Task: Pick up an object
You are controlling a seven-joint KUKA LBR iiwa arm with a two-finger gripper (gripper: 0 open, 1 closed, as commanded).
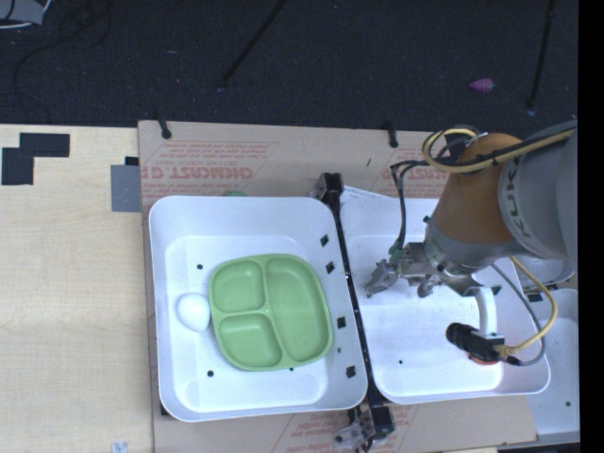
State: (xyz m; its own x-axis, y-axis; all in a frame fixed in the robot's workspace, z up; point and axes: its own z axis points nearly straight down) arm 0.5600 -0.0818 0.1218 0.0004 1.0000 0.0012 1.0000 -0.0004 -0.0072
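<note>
**Scene, left to right.** The left bin [175, 385] holds both candidate objects. A small white egg-shaped object [193, 310] lies on the bin floor near the left wall, touching the left edge of a green three-compartment plate [270, 311]. The plate lies flat in the middle of the bin with nothing in its compartments. The right bin [415, 366] sits just beside it, across the shared rims. The gripper [401, 279] hangs over the left part of the right bin, near the shared rims, and the arm [481, 206] reaches in from the right. Whether the gripper is open or closed cannot be told from this view, and nothing can be seen held by it.

**Step in hand.** This is judged to be the approach, with no object yet secured.

**Procedure.**
1. Lift the gripper above the rims before crossing left. A low traverse risks striking the bin walls.
2. Choose the target. The egg-shaped object is small and likely to roll. The plate is broad and flat, so only its raised rim offers a grasp.
3. Centre the gripper over the chosen point and descend vertically.
4. For the egg, close across its short axis, keeping clear of the plate edge it touches.
5. Raise slowly and confirm the object leaves the floor.
</note>
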